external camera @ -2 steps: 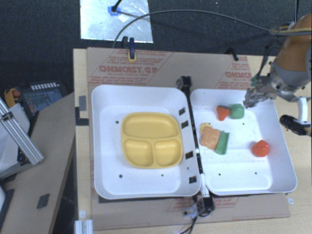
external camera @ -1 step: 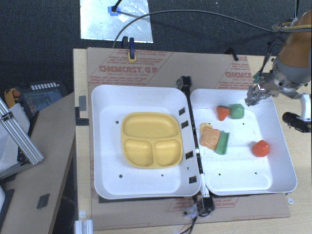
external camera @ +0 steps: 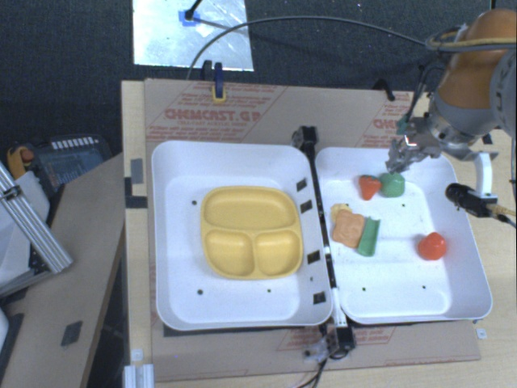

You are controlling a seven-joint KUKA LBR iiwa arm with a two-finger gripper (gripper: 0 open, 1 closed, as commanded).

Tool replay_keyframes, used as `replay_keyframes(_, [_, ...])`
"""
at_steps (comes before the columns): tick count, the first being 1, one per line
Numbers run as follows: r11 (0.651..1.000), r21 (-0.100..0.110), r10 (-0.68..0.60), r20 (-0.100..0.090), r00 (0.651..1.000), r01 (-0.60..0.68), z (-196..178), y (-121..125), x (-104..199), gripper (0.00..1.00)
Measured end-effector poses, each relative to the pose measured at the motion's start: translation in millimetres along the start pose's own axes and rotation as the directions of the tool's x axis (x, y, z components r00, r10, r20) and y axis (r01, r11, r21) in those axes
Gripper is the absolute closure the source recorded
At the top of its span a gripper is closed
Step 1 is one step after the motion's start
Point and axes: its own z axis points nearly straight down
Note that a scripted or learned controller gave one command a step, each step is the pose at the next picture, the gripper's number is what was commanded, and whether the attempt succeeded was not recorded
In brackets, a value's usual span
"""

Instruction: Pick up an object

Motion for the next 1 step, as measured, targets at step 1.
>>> replay_keyframes(1, [1.000,0.003,-0.001,-0.001,1.000,0.001,3.3,-10.7,58.0,1.00])
